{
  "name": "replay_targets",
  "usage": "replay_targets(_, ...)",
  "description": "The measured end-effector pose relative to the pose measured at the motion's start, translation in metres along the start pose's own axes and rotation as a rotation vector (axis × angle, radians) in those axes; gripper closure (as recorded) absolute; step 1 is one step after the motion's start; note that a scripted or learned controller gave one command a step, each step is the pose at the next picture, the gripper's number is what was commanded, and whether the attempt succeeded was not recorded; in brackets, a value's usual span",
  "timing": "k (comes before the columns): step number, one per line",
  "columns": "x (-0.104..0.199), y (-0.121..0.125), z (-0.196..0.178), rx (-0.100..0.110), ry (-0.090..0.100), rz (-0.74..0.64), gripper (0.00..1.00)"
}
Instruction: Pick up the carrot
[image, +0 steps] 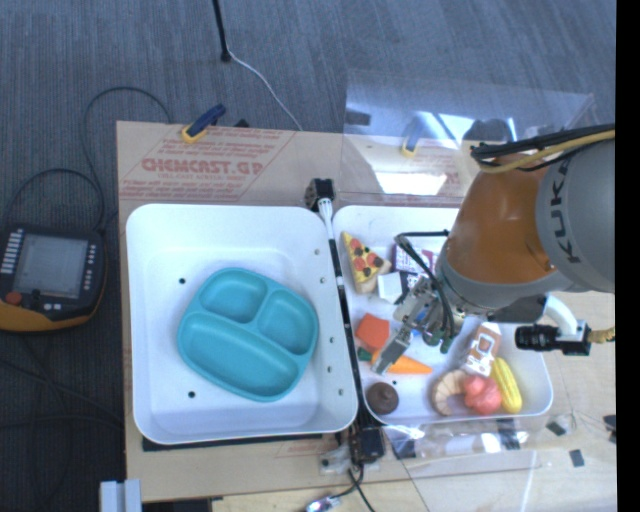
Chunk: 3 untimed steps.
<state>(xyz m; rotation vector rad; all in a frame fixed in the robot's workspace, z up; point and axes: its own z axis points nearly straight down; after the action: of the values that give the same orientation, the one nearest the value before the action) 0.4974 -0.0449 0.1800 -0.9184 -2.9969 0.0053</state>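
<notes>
1. The bench (200, 150) is a brown board with red lettering, lying on grey carpet and bearing two shallow white bins side by side.
2. The left bin (160, 250) holds a teal divided plate (248, 332), which lies flat near the bin's middle with three compartments facing up.
3. The arm (530, 220) reaches in from the right, grey with a wide orange section, and covers much of the right bin (540, 395).
4. A handheld control pad (48, 275) with a dark screen sits on the carpet to the left of the bench, with black cables looping around it.
5. The claw (398, 348) hangs low over the left part of the right bin, its dark fingers pointing down and to the left. Whether the fingers are spread or closed cannot be told from this angle, and nothing shows between them.
6. A toy pizza slice (361, 262) lies at the upper left of the right bin, near the divider.
7. An orange block (372, 331) lies just left of the claw.
8. The carrot (410, 368) lies on the bin floor just below and to the right of the claw's tip, its point facing right; the fingertip appears to meet its thick end.
9. A small carton (481, 349), a peach-coloured toy (447, 390), a red fruit (482, 396) and a yellow corn cob (507, 385) are clustered in the lower right of that bin.
10. A brown round piece (382, 398) sits at the lower left corner, below the carrot.
</notes>
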Motion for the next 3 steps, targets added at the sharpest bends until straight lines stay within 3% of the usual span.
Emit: replay_targets(3,0.0000,0.0000,0.0000,0.000,0.000,0.000,0.00)
